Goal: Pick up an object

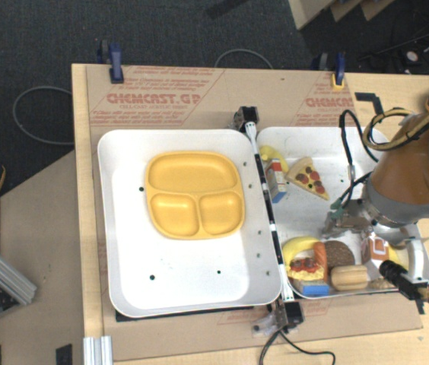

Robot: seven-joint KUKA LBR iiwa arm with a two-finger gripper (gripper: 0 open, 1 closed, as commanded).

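Sitting side by side on the bench (161, 90) are two shallow white bins. The left bin (123, 226) carries one yellow divided plate (195, 193) with three compartments, a wide one at the far side and two smaller ones nearer the camera. The right bin (309, 139) holds the toy food: one pizza slice (308, 177) with red spots near its far middle, and one small yellow, red and blue cluster (273, 175) against the wall shared with the left bin, too small to name. Along the near edge lie one yellow-and-red piece (303, 258), one dark brown round piece (339, 252), one tan bread-like roll (349, 278), and one small blue piece (315, 289), all crowded and touching one another. Just right of them sits one small white and orange block (376, 248).

The single grey and orange arm (412, 169) reaches in from the right over the right bin. Its pincer (341, 220) hangs low above the bin floor, just beyond the dark brown piece and near the pizza slice. The dark metal parts there are too tangled to show whether the pincer is spread or pressed together, and nothing can be made out between its tips.

Two blue clamps (113, 63) grip the far edge of the bench.
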